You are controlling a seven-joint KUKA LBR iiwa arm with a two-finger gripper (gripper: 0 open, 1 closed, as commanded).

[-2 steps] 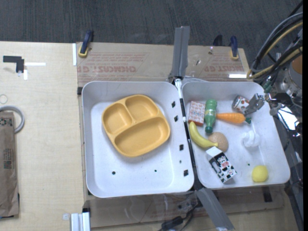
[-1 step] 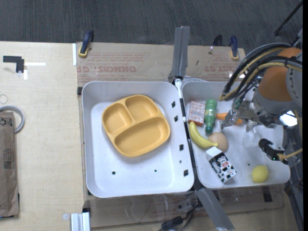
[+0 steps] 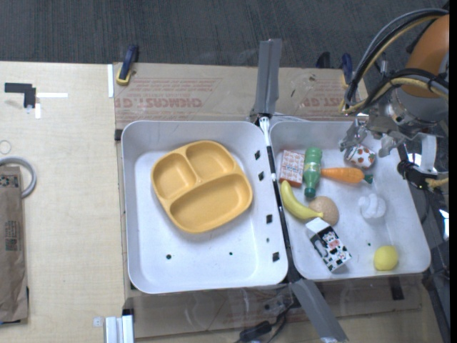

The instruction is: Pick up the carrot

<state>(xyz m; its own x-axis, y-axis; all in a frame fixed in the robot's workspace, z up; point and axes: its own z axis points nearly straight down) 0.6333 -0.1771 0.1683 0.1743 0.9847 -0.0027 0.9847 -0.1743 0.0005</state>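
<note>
- I see the arm (image 3: pixel 421 56) coming in from the upper right of the frame, its orange band near the top right corner and dark cables looping over it.
- The claw (image 3: pixel 364 143) hangs over the upper part of the right bin (image 3: pixel 421 252), and I cannot tell whether it is apart or together; nothing I can make out sits in it.
- The carrot (image 3: pixel 344 175) lies flat on the floor of the right bin, just below the claw, its orange body running left to right with the green end at the right.
- A small white ball with red spots (image 3: pixel 363 158) sits right above the carrot, close under the claw.
- Left of the carrot, a green bottle (image 3: pixel 312 170) stands beside a red and white packet (image 3: pixel 290 166).
- Below those I see a banana (image 3: pixel 298 204) curving down toward a tan round item (image 3: pixel 325 207).
- A black and white carton (image 3: pixel 328 245) lies tilted near the lower edge of that bin, and a lemon (image 3: pixel 385 258) sits at the lower right.
- A white crumpled item (image 3: pixel 371 207) lies right of centre, below the carrot.
- The left bin (image 3: pixel 139 213) holds a yellow divided plate (image 3: pixel 202 185).
- Both bins rest on the tabletop (image 3: pixel 57 213), with brown cardboard (image 3: pixel 186 95) behind them.
</note>
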